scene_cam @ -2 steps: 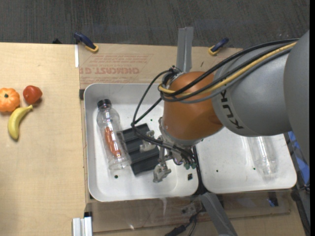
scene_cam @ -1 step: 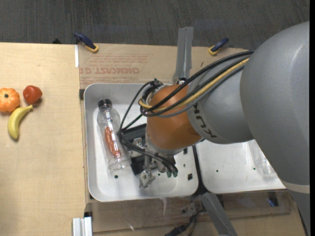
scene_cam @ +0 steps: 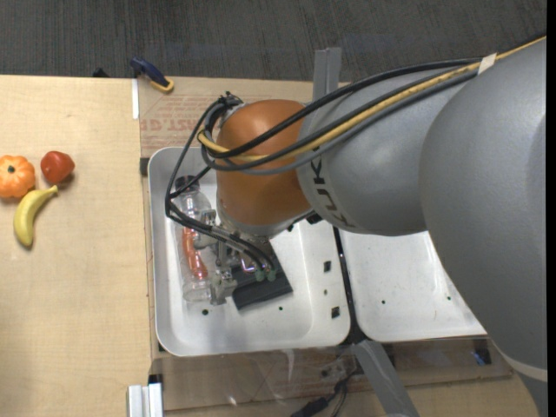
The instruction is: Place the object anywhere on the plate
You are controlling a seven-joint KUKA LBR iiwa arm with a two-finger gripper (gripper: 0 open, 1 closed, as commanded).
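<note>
Gripper (scene_cam: 228, 278) low in the left bin (scene_cam: 165, 320), finger state cannot be told; clear bottle with orange contents (scene_cam: 193, 254) just left of it, near the bin's left wall; open white floor toward the near edge

This looks like a robot lab, not a home. A big grey robot arm (scene_cam: 434, 146) with an orange band (scene_cam: 261, 163) and loose black and yellow cables (scene_cam: 365, 94) reaches over a wooden table (scene_cam: 78, 320). Two shallow white bins (scene_cam: 174, 337) sit side by side on it. Toy fruit lies on the wood at the left: a banana (scene_cam: 29, 215), a tomato (scene_cam: 57, 167) and an orange (scene_cam: 15, 177). A blue clamp (scene_cam: 149, 71) grips the table's far edge.
</note>
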